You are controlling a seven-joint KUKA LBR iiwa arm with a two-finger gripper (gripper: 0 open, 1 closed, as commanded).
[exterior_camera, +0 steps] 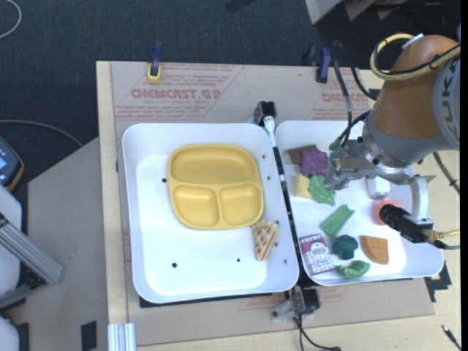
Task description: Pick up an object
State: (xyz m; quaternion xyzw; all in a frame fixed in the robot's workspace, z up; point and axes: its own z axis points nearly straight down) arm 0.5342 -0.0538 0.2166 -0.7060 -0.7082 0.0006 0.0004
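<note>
My gripper [335, 175] hangs low over the back of the right bin [428, 268], reaching in from the right. It is just right of a purple bunch of grapes [314, 161] and just above a light green piece [319, 191]. Whether it touches either one is hidden by the wrist. A brown piece [298, 154] and a yellow piece [301, 188] lie next to the grapes. Nearer the front lie a green block [338, 219], a dark green broccoli [345, 246], an orange wedge [375, 249] and a red and white packet [316, 253].
The left bin [146, 218] holds a yellow divided plate [216, 185] and a sandwich wedge [265, 238] by its right wall. A green leaf [354, 270] lies at the right bin's front edge. A red round piece [382, 211] lies under the arm.
</note>
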